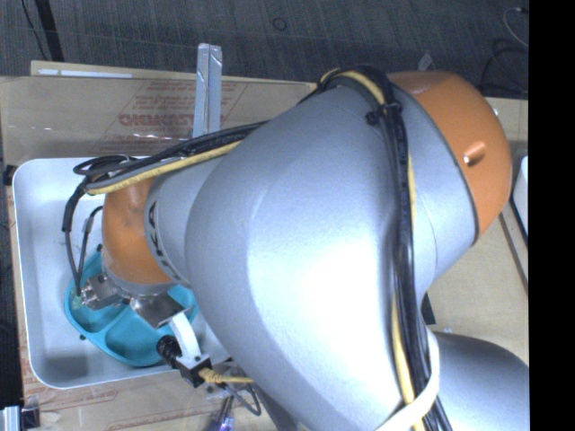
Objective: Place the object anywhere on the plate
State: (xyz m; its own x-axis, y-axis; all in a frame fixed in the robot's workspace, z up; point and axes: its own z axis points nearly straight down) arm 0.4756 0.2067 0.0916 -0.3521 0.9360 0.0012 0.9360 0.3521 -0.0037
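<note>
We begin with the blue plate point(126, 339), the one task item we can make out: it lies in the near part of the left white bin point(40, 268), and just an arc of its turquoise rim and a patch of its floor peek out from beneath the wrist. The object meant for it we cannot pick out — it may be hidden under the arm, or carried, but nothing lets us say which.

The pincer point(121, 302) sits directly above the plate, low and close to it, with the orange band point(126, 236) of the wrist just over it and a bundle of black and yellow cables point(135, 169) running back along the arm. From this angle its business end is masked by the wrist housing, so we cannot tell whether it is clamped on anything or let go.

Beyond that, the big grey arm point(332, 268) spreads over most of what lies to the pincer's right, and flat brown cardboard point(135, 106) on the worktop lies past the bin's far wall.

Our judgement: the reach to the plate looks done — what remains unconfirmed is the placing itself, and then a clean withdrawal.
</note>
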